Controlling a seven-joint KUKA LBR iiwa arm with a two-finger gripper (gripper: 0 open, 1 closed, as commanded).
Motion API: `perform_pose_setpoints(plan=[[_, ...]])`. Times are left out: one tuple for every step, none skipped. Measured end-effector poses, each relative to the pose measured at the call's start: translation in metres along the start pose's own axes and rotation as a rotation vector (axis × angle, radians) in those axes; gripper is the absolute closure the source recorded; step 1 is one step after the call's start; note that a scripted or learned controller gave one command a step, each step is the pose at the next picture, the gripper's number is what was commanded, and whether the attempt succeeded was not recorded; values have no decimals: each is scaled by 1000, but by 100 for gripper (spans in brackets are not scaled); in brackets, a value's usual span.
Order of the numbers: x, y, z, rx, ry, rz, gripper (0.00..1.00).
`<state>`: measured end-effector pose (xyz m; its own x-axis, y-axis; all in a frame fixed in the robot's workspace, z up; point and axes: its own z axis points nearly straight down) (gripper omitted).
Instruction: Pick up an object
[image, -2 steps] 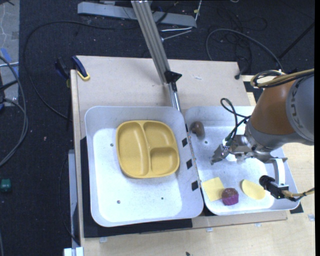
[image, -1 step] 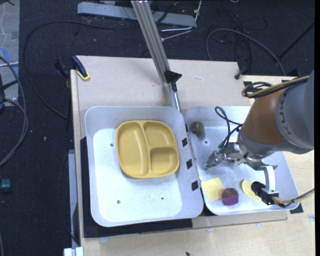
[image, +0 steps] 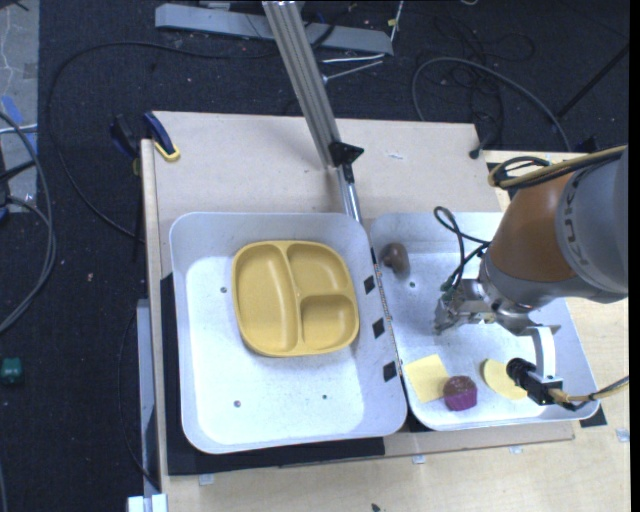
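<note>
Dark, cable-strewn floor surrounds the wooden bench (image: 250, 160) and its bins; claw (image: 452, 312) state unclear.

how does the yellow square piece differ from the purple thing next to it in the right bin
The yellow square piece is pale yellow, flat and angular; the purple thing is dark purple, rounded and chunkier. The square piece looks wider and lies low against the floor of the right bin, while the purple thing stands taller. The square piece sits nearer the divider between the bins, the purple thing closer to the front rim. Both are small, close together, and lie apart from the pincer.
</note>
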<state>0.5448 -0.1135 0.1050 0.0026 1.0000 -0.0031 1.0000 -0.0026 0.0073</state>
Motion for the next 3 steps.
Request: perform_pose_setpoints(plan=[[3, 0, -42, 5, 3, -5, 100], [2, -3, -105, 2, 2, -5, 100], [2, -2, -116, 5, 2, -5, 100]])
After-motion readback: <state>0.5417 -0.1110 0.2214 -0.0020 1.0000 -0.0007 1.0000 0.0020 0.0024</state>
